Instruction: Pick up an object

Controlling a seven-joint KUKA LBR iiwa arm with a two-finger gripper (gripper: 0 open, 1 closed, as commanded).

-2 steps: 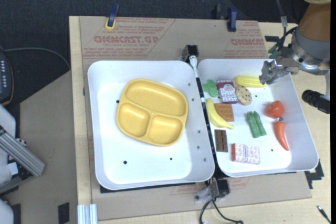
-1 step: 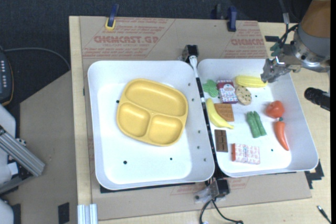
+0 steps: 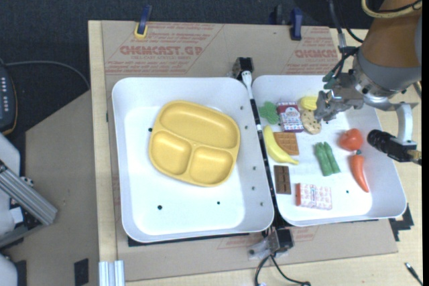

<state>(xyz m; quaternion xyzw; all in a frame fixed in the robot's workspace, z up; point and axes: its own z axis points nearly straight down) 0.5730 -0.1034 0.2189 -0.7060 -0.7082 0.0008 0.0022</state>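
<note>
The gripper (image 3: 326,106) hangs low over the upper middle of the right bin (image 3: 385,201), right above a round speckled cookie (image 3: 310,122) and just beside a small yellow piece (image 3: 308,103). How far its fingers stand apart cannot be told; nothing is seen between them.

The risk lies in crowding. The cookie touches or nearly touches a red-and-white packet (image 3: 290,116), with the yellow piece close above, so a descent could land on two items at once, or push one aside and close on nothing. The cookie looks flat, which probably gives little to pinch.

Other candidates lie lower right in the frame: a tomato (image 3: 350,139), a carrot (image 3: 360,171), green beans (image 3: 326,159), a banana (image 3: 277,147).

The wrist hides the fingertips and whatever sits directly beneath. The arm is cut off at the right edge. The yellow piece's identity is unclear.
</note>
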